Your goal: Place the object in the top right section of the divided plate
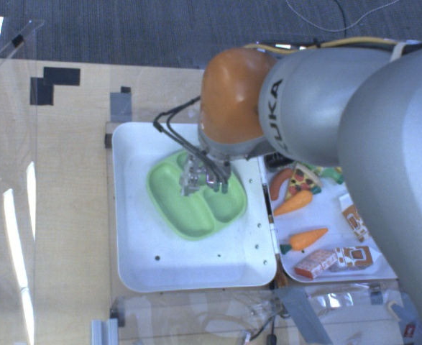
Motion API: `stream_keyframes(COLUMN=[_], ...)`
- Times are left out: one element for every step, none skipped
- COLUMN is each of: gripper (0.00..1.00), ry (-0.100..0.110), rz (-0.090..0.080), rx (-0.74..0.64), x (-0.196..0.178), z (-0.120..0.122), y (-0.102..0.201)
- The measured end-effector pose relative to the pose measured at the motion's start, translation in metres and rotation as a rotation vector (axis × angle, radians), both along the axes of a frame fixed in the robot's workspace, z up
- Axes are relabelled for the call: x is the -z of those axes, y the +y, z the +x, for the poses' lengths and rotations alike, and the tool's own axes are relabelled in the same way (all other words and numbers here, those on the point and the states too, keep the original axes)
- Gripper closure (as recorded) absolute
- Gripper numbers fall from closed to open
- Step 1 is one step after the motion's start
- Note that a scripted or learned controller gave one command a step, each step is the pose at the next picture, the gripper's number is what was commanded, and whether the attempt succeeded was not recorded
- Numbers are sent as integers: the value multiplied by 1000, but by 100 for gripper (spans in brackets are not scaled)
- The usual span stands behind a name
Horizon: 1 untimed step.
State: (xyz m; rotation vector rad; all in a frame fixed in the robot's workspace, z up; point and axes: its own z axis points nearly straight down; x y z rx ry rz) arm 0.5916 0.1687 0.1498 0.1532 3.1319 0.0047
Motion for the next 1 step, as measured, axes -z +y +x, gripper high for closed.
stream_keyframes(gripper=[100], ry=[-9], rz=[3], rx=[-2], x=[-13], z=[2], y=[1])
